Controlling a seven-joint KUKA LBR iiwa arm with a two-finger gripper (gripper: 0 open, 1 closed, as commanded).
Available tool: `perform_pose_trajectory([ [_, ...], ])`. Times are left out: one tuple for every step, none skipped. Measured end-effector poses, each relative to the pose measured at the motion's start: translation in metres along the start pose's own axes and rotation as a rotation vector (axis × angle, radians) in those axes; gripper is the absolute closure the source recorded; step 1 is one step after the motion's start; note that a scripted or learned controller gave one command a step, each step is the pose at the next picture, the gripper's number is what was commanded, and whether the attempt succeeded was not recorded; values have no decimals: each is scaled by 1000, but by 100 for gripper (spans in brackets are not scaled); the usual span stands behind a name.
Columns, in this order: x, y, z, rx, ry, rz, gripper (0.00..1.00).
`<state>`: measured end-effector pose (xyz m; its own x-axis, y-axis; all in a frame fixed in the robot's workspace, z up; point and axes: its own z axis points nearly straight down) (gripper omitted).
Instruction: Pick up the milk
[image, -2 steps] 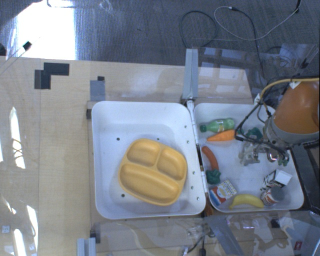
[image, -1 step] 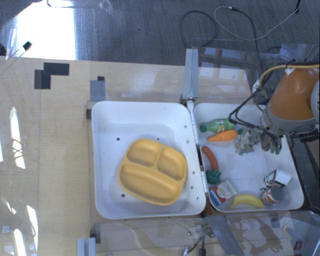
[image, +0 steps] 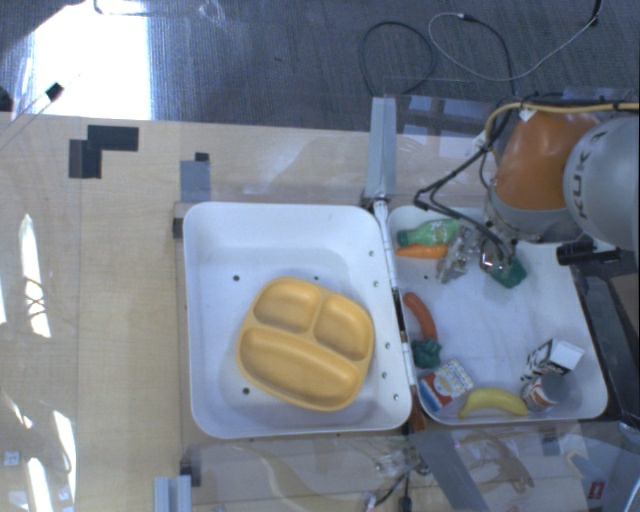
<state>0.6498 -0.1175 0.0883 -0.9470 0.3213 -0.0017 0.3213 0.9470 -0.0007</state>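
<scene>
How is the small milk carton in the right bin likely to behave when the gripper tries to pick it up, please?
The milk carton looks small, so probably light. It lies tilted near the right bin's wall, beside a small cup-like item, so it may slide or tip when nudged. Its thin walls would likely dent under a firm squeeze.

Grey arm (image: 605, 180) with orange band (image: 535, 160), black cable, metal tool (image: 472, 255).

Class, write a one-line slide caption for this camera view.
Gripper hovers over the right bin's far end, near the carrot; milk carton sits untouched at the near corner.
</scene>
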Motion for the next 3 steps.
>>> perform_pose_trajectory([
  [-19,-22,1,-7,22,-124,100],
  [-6,24,0,-2,-8,-580,100],
  [0,17,4,2,25,-578,0],
])
